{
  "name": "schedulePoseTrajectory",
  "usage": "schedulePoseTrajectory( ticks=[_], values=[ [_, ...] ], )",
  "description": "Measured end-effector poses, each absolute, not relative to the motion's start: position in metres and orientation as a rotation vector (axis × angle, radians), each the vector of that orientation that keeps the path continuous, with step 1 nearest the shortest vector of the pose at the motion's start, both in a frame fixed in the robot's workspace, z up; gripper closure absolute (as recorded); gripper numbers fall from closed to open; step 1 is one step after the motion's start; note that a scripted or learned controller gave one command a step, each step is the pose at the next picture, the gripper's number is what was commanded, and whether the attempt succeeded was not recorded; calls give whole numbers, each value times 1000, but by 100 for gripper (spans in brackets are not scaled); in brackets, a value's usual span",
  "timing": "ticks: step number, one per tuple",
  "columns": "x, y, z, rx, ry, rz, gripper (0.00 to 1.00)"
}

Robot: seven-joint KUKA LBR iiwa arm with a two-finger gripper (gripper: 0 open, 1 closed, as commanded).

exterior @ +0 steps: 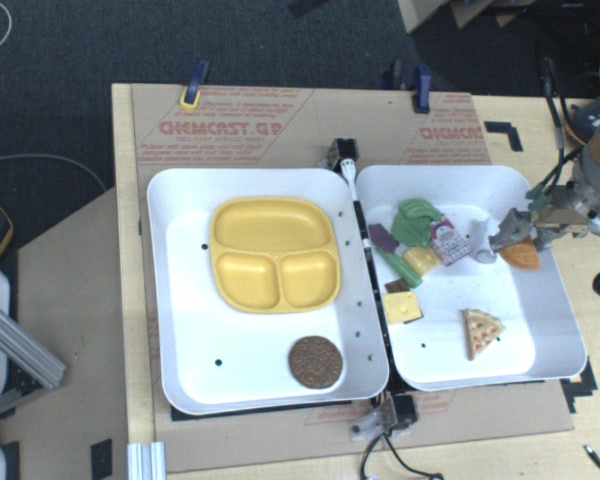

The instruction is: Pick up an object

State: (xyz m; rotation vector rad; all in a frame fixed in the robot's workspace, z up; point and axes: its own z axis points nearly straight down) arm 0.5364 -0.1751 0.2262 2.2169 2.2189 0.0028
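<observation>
Camera view: we see the tool [512,230] low in the right white bin [550,318], its opening impossible to tell, beside a small orange plastic food piece [523,256]; it looks light, stiff, slippery; grip its flanks.

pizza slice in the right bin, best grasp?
Judgement only: take the pizza slice from above, tool fingers across its two long straight edges, near the wide crust end. It lies flat on the right bin floor, crust toward the top, point toward the bottom, with bare floor all round it, so the fingers should fit. The cheese sits well apart.
</observation>
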Motion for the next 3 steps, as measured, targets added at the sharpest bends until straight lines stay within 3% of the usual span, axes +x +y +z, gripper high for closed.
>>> schedulePoseTrajectory(
  ticks=[2, 3],
  values=[
    [510, -68, 227, 2218, 2231, 0, 100],
    [495, -38, 232, 2220, 2228, -1, 100]
  ],
)
